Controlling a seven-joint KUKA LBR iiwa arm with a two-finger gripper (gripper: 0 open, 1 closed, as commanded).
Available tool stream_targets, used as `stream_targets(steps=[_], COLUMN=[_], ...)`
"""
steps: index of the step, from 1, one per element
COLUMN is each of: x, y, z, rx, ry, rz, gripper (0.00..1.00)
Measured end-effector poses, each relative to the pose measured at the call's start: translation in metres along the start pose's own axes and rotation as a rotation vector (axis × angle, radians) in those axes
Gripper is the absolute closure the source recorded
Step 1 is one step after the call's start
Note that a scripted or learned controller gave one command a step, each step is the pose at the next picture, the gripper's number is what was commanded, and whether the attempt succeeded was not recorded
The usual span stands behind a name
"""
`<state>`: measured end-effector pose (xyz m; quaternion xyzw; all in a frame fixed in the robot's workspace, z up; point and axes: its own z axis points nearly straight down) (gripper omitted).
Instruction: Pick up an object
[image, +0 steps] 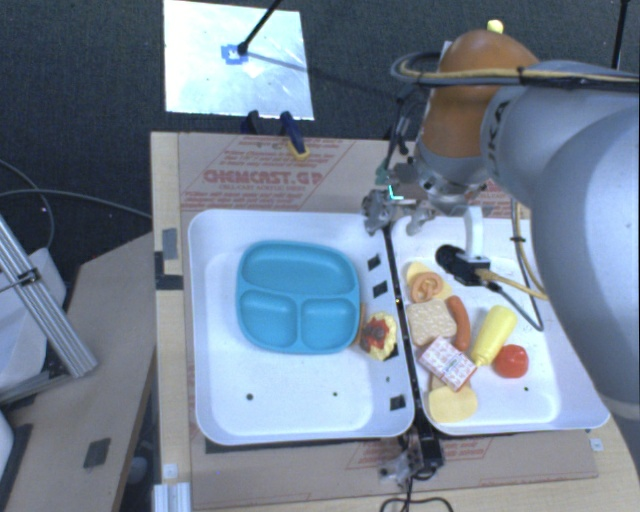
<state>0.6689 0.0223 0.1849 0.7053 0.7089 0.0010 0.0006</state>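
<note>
In the camera view, the arm (560, 130) reached in from the right with its wrist hanging over the far rim, about where the two bins met. The jaws sat high, above the bin floor and apart from every item. Whether they were spread or pressed together could not be told, and nothing was visible between them. By my reading this was the approach step, with the pick itself not yet started.

The left bin (290, 405) held a blue divided tray (298, 297), its three compartments bare. A small red and yellow toy food (378, 335) lay just beside the tray, against the dividing wall.

The right bin (548, 398) carried most of the candidates, crowded toward the divider:
- a round tan pastry piece (425, 285), nearest the jaws
- a square of toast (430, 322)
- an orange sausage (458, 320), touching the toast
- a yellow bottle (493, 333)
- a red tomato (511, 360)
- a red-checked packet (447, 362)
- a yellow slice (452, 403), at the near end

The next move likely called for settling on one item and then descending straight over it. The tomato and the bottle stood a little clearer of their neighbours than the rest
</note>
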Motion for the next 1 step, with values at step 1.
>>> stream_targets(steps=[1], x=[0.0166], y=[0.0000], z=[0.0000], rx=[0.000], ry=[0.000], rz=[-0.002], gripper=[0.00])
